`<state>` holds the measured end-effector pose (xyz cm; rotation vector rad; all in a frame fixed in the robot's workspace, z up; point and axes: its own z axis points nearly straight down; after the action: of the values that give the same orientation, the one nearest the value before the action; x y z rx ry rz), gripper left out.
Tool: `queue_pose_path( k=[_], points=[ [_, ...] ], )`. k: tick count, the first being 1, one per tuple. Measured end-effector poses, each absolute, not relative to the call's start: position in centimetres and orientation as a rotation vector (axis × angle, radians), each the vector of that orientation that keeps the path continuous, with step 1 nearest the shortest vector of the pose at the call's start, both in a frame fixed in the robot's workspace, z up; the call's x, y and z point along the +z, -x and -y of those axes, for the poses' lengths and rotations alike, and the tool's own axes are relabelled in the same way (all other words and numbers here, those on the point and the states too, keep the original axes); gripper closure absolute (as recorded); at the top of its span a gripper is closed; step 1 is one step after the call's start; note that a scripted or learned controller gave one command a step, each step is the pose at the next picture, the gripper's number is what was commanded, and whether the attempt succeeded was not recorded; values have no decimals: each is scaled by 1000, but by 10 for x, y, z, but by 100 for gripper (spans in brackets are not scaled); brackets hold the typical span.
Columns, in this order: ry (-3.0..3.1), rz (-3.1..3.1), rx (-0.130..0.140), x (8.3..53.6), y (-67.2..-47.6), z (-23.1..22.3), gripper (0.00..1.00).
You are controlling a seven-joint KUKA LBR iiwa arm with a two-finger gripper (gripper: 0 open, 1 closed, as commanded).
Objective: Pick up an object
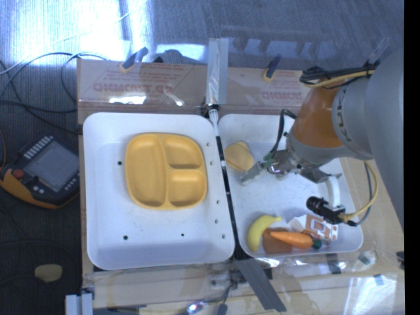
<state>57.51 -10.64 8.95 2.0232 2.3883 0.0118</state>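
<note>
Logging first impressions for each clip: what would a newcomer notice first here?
The yellow divided tray in the left bin stands out. Then the grey and orange arm over the right bin, its tool beside a pale yellow object.

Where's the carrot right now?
The carrot lies in the right bin, near its front edge, just right of the banana.

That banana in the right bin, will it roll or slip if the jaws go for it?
The banana is curved, so it would probably pivot rather than roll. Its smooth, glossy skin may slip. It lies against the carrot near the bin's front wall, so a push likely jams it there.
</note>
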Motion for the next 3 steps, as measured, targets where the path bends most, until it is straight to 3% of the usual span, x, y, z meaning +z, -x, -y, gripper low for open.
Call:
queue_pose_path(
  k=[1, 2, 3],
  points=[
    [-2024, -2390, 15, 97, -576, 106, 100],
    [-2025, -2390, 15, 97, -576, 106, 0],
    [-2092, -2322, 15, 90, -520, 109, 0]
  ],
)
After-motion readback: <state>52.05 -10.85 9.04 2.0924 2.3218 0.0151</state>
